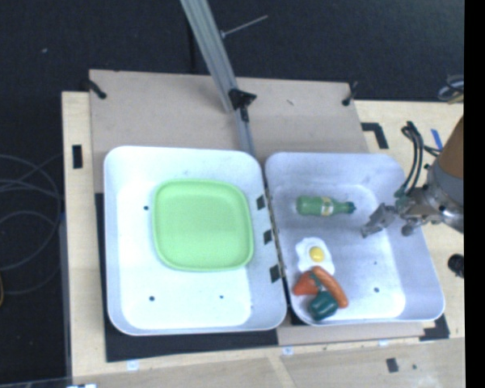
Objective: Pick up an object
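Your gripper (390, 222) hangs over the right-hand white bin (415, 293), near its right wall, with its two dark metal fingers (373, 221) spread apart and nothing between them. You can see one finger reaching out to the left and the other pointing down beside it, with bare bin floor under both. Just to the left of your gripper, and a little farther back, lies the green plastic bottle with a yellow label band (325, 207), resting on its side along the bin floor, apart from the fingers. Nearer to you and to the left of the gripper sits the white toy fried egg with a yellow yolk (314, 255), flat on the bin floor. Just past the egg toward the front edge you have a small cluster at the bin's front left corner: a red rounded toy piece (305, 284), an orange carrot-shaped toy (330, 284) lying across it, and a dark green pepper-shaped toy (323, 305), all touching or nearly so. Well to the left of your gripper, across the divide, the left-hand white bin (131, 293) carries a pale green square plastic plate with rounded corners (202, 224), lying flat. Both bins rest on the light wooden tabletop (81, 338).
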